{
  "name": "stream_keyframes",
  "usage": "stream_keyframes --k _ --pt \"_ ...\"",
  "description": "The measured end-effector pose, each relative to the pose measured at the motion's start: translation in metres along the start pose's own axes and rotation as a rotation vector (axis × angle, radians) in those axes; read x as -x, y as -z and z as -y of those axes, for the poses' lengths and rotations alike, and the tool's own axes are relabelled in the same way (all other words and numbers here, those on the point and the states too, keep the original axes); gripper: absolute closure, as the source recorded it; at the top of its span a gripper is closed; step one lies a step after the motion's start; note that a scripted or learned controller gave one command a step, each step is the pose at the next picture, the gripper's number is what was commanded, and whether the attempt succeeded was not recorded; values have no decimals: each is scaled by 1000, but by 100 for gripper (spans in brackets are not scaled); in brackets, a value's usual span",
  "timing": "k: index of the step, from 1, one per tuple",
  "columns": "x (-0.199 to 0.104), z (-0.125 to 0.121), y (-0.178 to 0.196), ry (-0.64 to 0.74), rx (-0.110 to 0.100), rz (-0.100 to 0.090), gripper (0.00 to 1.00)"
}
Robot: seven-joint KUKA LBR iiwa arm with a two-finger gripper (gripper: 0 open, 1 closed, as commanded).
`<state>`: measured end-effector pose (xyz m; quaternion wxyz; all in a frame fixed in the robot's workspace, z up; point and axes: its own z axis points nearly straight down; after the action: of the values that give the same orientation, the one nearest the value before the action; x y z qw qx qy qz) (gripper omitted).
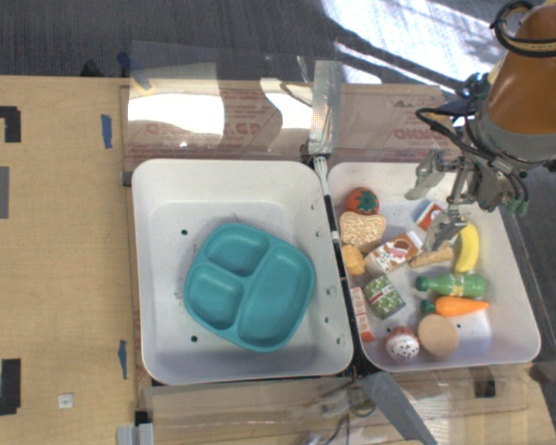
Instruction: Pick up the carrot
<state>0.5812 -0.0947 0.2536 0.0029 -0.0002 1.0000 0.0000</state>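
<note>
The gripper (448, 213) hangs over the far part of the right bin (524, 327), its thin fingers pointing down toward the toy food; whether they are parted or closed cannot be told from this slant, and nothing can be seen between them. Above it rises the arm's wrist, with the orange band (530, 82) at the far right of the scene. Just near of the fingertips lie a small tan piece (430, 259) and, to its right, a yellow banana (466, 247) standing roughly lengthwise. The carrot (461, 308) lies further toward the near side of that bin, orange with a green end, stretched left to right, just below a green vegetable (454, 285) and just above a beige egg-like ball (437, 335). A white ball with red spots (402, 345) sits left of the egg. Toward the bin's left wall are a tomato (360, 200), a heart-shaped biscuit (362, 228) and some small printed cartons (385, 297). The left bin (157, 193) holds a teal divided tray (248, 286), set at a slant.
</note>
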Motion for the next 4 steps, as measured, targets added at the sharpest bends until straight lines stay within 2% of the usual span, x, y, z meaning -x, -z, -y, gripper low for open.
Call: stream_keyframes --k 1,2,3,4 --pt "-27 43 -27 -28 -1 -4 0" --pt "-77 67 -117 -535 -1 -7 0" --pt "-95 97 -164 -974 1 5 0" --pt "-98 31 -163 -920 1 9 0"
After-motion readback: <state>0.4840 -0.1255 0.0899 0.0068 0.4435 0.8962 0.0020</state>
